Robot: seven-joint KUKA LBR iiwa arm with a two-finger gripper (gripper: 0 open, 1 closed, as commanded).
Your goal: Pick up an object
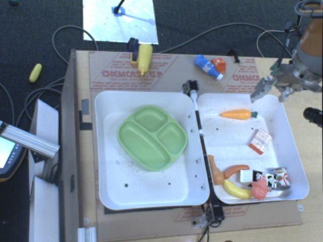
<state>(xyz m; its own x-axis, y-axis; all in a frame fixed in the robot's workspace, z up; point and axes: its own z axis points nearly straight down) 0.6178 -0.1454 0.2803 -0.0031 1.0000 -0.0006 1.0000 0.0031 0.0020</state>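
A green three-compartment plate [152, 136] lies in the left white bin [108, 185], whose floor shows scattered dark specks. On the cardboard sheet [166, 67] behind the bins rest a yellow bottle [144, 57] and a blue-and-red bottle [209, 66], well apart. On the dark carpet beyond lie a silver panel [120, 13], loose grey cables [75, 32] and a small yellow object [35, 72].

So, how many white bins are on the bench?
2: the left white bin holds a green divided plate; the right white bin holds a toy carrot.
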